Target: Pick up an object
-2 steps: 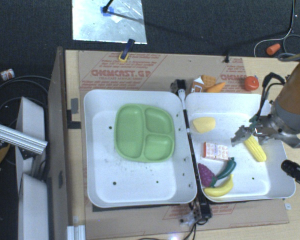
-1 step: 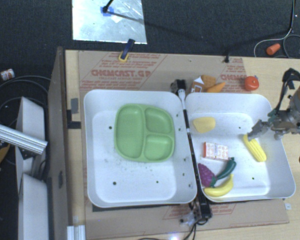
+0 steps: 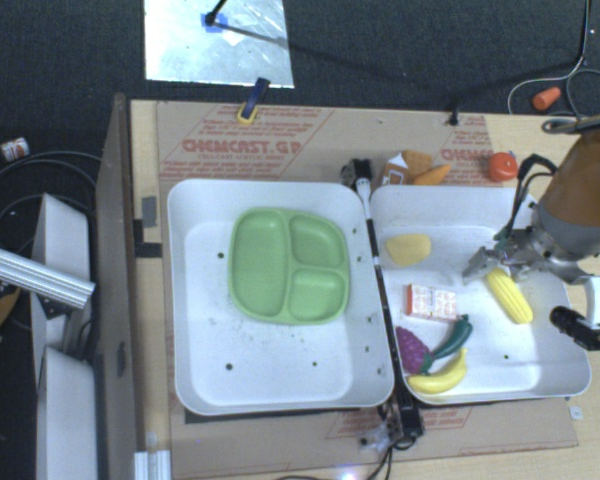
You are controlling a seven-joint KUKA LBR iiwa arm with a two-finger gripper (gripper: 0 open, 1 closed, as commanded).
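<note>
Cardboard covers the surface (image 3: 280,133) under two white bins, and in the right bin (image 3: 560,373) my hand (image 3: 492,261) hangs with fingers spread open, holding nothing, just above the upper end of the corn cob (image 3: 510,297), whose long axis slants from upper left down to lower right.

1. The robot arm (image 3: 580,230) has a smooth, rounded grey wrist section, seen just above the right-hand shallow white plastic bin (image 3: 540,378).
2. A broad orange band (image 3: 590,180) wraps the arm above that grey section, farther from the bin.
3. A thin black cable (image 3: 525,183) loops along the band's side.
4. The pale metallic two-finger gripper (image 3: 485,263) has slim, pointed silver fingers.
5. A black, stubby cylindrical part (image 3: 580,328) juts out over the bin's rim.
</note>
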